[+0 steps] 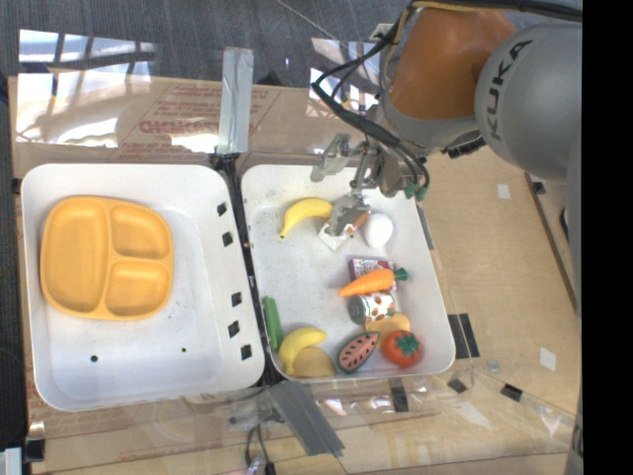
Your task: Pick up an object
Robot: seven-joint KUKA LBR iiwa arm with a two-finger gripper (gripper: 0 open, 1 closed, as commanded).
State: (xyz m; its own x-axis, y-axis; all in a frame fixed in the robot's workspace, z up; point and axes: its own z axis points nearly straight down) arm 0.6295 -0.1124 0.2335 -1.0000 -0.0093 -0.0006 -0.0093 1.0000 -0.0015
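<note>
Right now my fingers [358, 188] hang over the far part of the right bin [259, 265], just above a small white-and-orange toy block [341, 222] that lies on the bin floor. I cannot tell how far apart they stand, and I cannot tell whether they touch the block. Nothing is visibly raised off the bin floor.

A yellow banana [303, 213] lies just left of that block, and a white egg [379, 230] sits touching its right side. Nearer the camera, a purple carton [368, 266] rests beside a carrot [369, 282], with a small printed can [374, 308] below them. Along the near wall I see a second banana [300, 340], a tan potato-like piece [314, 363], a watermelon slice [357, 352] and a red tomato [401, 348] clustered together. A green stick-shaped piece [271, 320] lies against the bin's left wall.

The left bin [198, 364] holds a yellow divided plate [106, 256], lying flat toward its left side. Both bins rest on the table [495, 265], which is covered in brown cardboard.
</note>
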